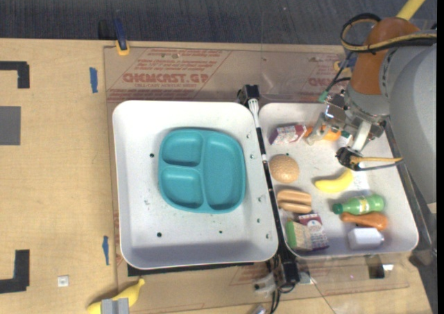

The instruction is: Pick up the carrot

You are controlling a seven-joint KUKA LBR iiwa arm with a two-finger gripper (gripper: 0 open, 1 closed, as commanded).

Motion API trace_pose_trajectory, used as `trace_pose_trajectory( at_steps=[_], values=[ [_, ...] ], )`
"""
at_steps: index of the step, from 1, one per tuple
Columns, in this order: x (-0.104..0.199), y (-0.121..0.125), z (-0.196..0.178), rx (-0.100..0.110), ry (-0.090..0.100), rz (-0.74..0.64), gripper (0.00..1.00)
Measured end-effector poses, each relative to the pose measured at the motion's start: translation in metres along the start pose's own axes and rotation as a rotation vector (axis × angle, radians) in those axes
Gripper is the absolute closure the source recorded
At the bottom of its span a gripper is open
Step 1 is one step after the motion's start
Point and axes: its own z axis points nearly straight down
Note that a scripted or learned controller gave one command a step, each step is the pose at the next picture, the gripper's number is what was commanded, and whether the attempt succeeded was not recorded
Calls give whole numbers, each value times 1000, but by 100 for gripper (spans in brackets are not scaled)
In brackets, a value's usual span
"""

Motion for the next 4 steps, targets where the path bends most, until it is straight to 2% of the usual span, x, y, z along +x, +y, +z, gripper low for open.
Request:
trace_pose_trajectory(
  at_steps=[1, 2, 3, 4],
  values=[
    [6, 2, -14, -18, 16, 0, 100],
    [6, 2, -14, -17, 16, -1, 0],
    [-54, -7, 1, -35, 57, 294, 0],
    [-55, -7, -11, -38, 53, 289, 100]
  ],
)
